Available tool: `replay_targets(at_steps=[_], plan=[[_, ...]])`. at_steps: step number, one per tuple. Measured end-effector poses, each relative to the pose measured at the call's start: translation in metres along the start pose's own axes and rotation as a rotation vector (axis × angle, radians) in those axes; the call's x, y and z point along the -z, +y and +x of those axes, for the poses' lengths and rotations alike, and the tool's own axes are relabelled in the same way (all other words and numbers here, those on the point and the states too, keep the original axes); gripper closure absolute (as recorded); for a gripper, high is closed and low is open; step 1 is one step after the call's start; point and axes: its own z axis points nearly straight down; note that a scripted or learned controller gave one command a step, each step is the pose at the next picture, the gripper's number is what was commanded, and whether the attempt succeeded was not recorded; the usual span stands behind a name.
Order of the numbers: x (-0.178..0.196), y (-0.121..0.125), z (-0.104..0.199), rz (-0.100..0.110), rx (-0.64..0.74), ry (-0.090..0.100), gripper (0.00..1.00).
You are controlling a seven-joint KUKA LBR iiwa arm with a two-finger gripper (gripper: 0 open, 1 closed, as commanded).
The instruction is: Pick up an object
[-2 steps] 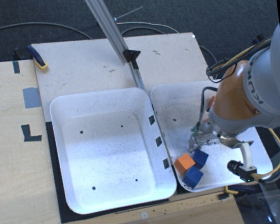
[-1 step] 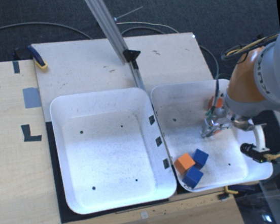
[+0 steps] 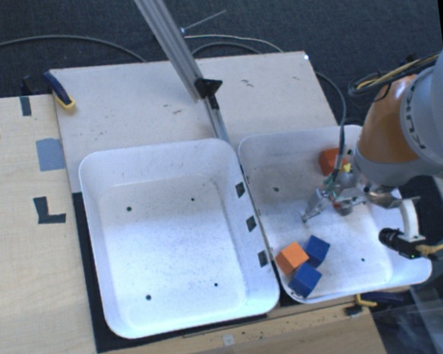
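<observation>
Blue and orange blocks point(image 3: 302, 263), speckled bin point(image 3: 284, 164)

From my station I see two shallow white plastic bins point(image 3: 155, 161), smooth and faintly speckled. They sit on a matt pale wooden bench point(image 3: 22, 263). A ribbed silver metal rail point(image 3: 166, 34) looks brushed. The grey arm's orange band point(image 3: 382, 135) has a soft sheen.

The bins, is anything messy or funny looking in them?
Nothing looks spilled or broken. In the right bin, an orange block and two blue blocks sit huddled at the near left corner, and another orange thing lies beside the gripper. The left bin just has dark speckles.
</observation>
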Motion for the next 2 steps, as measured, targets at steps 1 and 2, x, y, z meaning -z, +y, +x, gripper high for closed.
replay_targets(at_steps=[1,2], plan=[[-0.002,0.055,-0.031,0.017,-0.005,-0.002,0.00],[-0.003,0.097,-0.015,0.066,-0.001,0.009,0.00]])
